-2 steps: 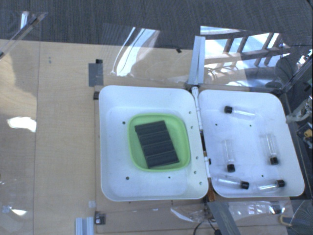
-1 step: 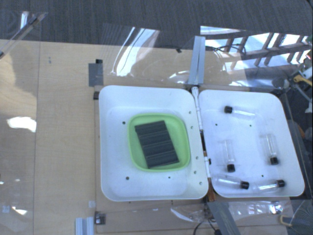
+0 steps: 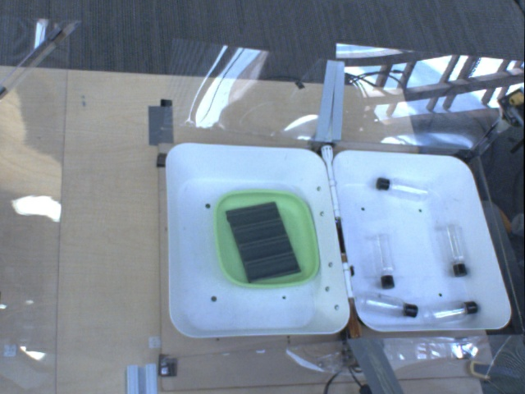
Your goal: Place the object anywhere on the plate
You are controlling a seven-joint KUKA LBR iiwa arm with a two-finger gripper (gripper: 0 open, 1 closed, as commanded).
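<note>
Two shallow white bins sit side by side on a pale wooden bench (image 3: 82,220), meeting along a central seam with a grey metal post (image 3: 332,97) rising behind the join.

Left bin (image 3: 189,302) — holds a green plate (image 3: 308,236), square with rounded corners, near the bin's middle. On the plate lies a dark grey ribbed block (image 3: 262,242), rectangular and flat. Its long axis runs from upper left to lower right of the view, tilted a little off the bin's near-far line; the ribs run across the short way. The upper end points toward the far left corner of the plate, the lower end toward the near right corner. The block lies wholly within the plate's rim, with green showing on all sides.

Right bin (image 3: 484,220) — holds five clear tubes with black caps, scattered:
- one tube (image 3: 399,188) near the far left, lying almost sideways, cap to the left;
- one tube (image 3: 382,261) left of centre, lying near-far, cap at the near end;
- one tube (image 3: 454,249) right of centre, lying near-far, cap at the near end;
- one tube (image 3: 392,307) at the near edge, cap to the right;
- one tube (image 3: 456,310) just beside it, cap to the right.

Bench also bears a small grey bracket (image 3: 161,124) beyond the left bin's far corner. Sunlight glare and reflections cross the far bench surface.
</note>
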